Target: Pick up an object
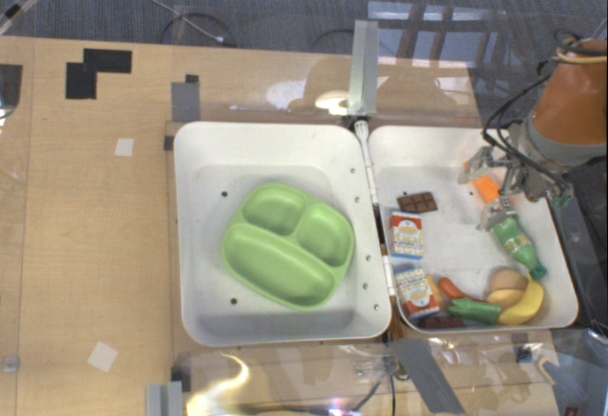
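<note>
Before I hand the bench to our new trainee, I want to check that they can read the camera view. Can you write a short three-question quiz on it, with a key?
1. True or false: the green plate lies in the left bin.
2. Which thing lies nearest the gripper? A) the banana B) the small orange piece C) the brown bar
3. Fill in: the green bottle lies in the ___ bin.

Key: 1 true; 2 B; 3 right.
</note>
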You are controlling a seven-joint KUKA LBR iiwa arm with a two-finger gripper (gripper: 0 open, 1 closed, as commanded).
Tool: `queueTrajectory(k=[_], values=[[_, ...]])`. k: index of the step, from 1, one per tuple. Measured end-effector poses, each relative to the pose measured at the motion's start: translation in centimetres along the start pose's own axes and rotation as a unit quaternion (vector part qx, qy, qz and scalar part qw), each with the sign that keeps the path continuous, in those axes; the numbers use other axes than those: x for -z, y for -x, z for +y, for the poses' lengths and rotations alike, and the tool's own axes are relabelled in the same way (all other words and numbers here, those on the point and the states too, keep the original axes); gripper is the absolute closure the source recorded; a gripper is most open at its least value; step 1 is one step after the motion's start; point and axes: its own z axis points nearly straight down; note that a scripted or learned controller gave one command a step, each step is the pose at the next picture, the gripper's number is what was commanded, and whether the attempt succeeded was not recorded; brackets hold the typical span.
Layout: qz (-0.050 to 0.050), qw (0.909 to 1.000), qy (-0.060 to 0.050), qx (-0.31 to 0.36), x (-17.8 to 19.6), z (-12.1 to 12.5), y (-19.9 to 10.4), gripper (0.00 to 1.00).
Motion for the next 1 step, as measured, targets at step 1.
queueTrajectory(k=[1], values=[[0.007,0.9999,0.003,-0.012,-1.55,0.04,-0.91,0.00]])
